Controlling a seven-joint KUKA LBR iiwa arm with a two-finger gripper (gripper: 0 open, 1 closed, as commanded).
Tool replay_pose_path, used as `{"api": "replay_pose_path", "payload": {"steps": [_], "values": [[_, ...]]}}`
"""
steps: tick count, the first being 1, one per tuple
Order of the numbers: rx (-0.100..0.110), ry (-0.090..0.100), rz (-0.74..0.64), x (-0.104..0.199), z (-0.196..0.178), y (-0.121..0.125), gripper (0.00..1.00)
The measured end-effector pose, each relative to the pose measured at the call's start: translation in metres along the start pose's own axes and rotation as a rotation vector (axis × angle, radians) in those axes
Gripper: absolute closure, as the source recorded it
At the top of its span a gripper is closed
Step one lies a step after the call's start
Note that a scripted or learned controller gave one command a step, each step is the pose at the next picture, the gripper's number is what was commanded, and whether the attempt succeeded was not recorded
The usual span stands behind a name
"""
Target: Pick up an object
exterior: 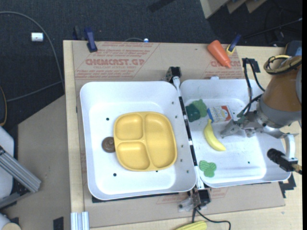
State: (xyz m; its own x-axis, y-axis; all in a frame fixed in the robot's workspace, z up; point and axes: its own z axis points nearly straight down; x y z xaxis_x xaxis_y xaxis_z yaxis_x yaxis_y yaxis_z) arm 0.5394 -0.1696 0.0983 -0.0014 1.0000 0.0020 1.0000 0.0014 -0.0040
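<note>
The gripper (235, 128) hangs low in the right bin (249, 169), whether its fingers are spread I cannot tell, and the banana (213, 138) lies just to its left, long axis running along the bin's depth.

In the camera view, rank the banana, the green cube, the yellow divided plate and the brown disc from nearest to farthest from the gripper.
From the gripper, in the right bin:
1. Banana, right bin, just left of the gripper.
2. Green cube, right bin's upper-left part.
3. Yellow divided plate, middle of the left bin.
4. Brown disc, at the plate's left edge.
</note>
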Motion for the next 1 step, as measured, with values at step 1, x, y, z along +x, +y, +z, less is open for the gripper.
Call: {"api": "replay_pose_path", "payload": {"steps": [1], "values": [[-0.006, -0.001, -0.001, 0.0753, 0.0134, 0.0720, 0.00]]}}
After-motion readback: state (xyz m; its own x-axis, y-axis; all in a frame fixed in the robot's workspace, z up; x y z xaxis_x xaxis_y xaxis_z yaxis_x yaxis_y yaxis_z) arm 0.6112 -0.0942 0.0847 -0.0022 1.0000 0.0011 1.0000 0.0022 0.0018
